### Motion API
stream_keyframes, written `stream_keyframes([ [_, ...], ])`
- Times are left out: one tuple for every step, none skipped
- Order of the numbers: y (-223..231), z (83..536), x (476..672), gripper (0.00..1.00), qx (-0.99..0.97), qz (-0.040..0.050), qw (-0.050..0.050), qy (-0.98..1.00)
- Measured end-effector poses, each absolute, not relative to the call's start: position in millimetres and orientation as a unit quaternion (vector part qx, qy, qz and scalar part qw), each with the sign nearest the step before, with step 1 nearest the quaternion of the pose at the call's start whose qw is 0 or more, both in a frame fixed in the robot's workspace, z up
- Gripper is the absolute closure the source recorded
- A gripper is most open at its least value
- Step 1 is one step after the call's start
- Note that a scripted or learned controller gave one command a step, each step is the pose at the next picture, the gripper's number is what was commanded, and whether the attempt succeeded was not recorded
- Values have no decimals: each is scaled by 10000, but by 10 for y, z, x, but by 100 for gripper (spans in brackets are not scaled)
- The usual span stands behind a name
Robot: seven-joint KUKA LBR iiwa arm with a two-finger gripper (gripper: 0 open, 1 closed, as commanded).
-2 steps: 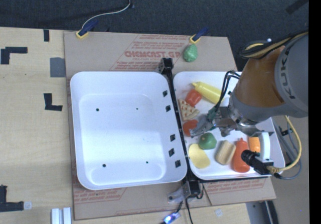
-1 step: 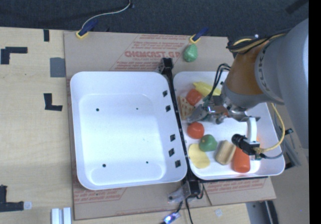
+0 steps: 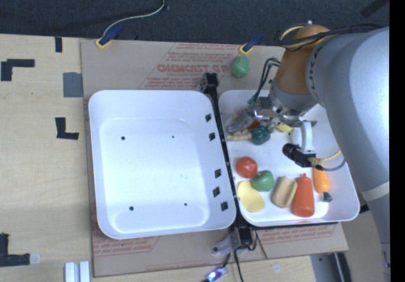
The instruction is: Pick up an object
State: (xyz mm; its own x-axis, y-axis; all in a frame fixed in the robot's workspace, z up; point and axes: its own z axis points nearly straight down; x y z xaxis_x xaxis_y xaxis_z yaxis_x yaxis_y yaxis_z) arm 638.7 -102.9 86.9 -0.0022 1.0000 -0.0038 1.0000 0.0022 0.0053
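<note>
- Brown cardboard sheet covers the desk; two shallow white plastic bins sit on it side by side, the left bin and the right bin.
- Right bin holds small toy foods: round red tomato, green pepper, yellow lemon-like piece, tan bread roll, orange-red carrot shape, dark teal piece.
- Pincer is low over the bin's upper left, near the teal piece; cannot tell its state.
- Judgement: nothing visibly lifted; the grasp and lift remain.

Pincer over toys (right bin).
</note>
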Motion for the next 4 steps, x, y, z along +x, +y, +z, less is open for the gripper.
stream_keyframes([
  [-938, 844, 6689, 0, 7066, -7, -11, 7076],
  [-938, 843, 6242, 0, 7074, -16, -9, 7068],
  [-958, 822, 6603, 0, 7073, -55, -80, 7068],
  [-956, 815, 6629, 0, 7085, -87, -101, 7056],
])
